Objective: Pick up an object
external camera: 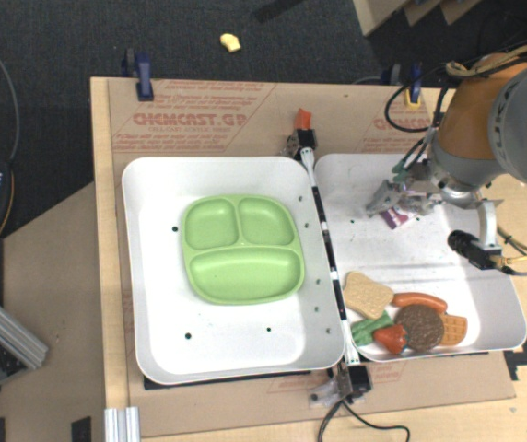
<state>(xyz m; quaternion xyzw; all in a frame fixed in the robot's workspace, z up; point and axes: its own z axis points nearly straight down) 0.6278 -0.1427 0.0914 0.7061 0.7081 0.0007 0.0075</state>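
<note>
Far left of the pincer, a green tray (242,248) lies in the left bin (153,339). The pincer (394,203) hangs low over the right bin's (356,178) upper part, a small purple piece (393,217) touching its tips; whether it is clenched or released cannot be told. Toy food, with a cracker (367,294) and burger patty (422,326), sits well below it. The step looks like reaching; next it must clamp one item and lift.
</note>
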